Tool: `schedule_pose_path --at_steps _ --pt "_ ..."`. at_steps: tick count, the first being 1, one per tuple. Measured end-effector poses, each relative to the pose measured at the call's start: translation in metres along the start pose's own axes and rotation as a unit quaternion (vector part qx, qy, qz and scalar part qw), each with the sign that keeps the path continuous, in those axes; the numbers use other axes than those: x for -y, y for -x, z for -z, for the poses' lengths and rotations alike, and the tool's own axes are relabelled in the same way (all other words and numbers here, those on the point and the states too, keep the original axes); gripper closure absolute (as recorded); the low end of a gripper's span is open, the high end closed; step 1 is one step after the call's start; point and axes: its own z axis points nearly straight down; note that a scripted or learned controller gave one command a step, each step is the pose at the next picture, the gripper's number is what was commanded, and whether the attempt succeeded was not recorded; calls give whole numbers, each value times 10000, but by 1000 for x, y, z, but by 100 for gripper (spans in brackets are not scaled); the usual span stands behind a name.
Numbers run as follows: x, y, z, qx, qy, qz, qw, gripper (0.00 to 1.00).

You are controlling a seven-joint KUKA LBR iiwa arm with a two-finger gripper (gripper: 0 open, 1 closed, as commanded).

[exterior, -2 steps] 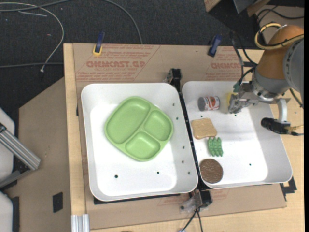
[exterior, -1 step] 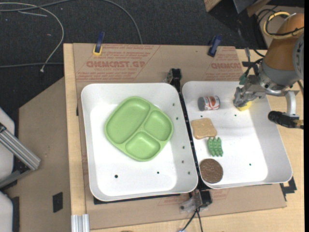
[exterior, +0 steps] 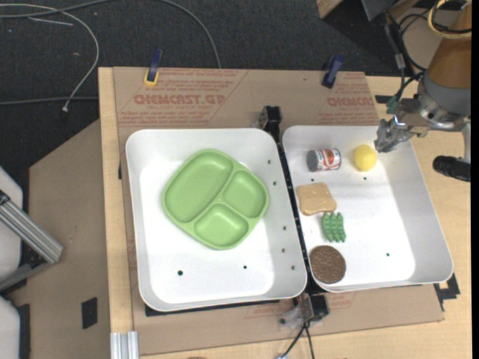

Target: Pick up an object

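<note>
Reaching in from the right, the grey arm with its orange band [exterior: 453, 64] brings its two-finger gripper [exterior: 388, 138] low over the far right part of the right-hand shallow white bin [exterior: 408, 223]; nothing shows between its tips, and whether they are parted or closed I cannot tell. Just beside the gripper, to its left, lies a small round yellow fruit like a lemon [exterior: 364, 158], close to it but apart. Left of the lemon lies a small tin can on its side with a red and white label [exterior: 324, 159]. Nearer the camera, along the bin's left side, come a tan slice of toy bread [exterior: 315, 198], then a small green ridged plastic piece [exterior: 334, 226], then a round brown flat disc like a cookie [exterior: 328, 264] close to the near left corner. The left-hand shallow white bin [exterior: 150, 264] holds a light green plastic plate with three compartments [exterior: 215, 198], lying flat and turned at a slant near the middle. Both bins sit side by side on a brown cardboard sheet with red lettering [exterior: 179, 96], clipped at its far edge by two blue clamps [exterior: 154, 66].
</note>
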Motion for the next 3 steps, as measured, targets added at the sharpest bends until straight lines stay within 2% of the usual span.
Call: schedule_pose_path --at_steps 2,3 --pt "-2 -10 96 -2 -1 2 10000 100" --pt "21 -69 88 -25 -51 20 10000 100"
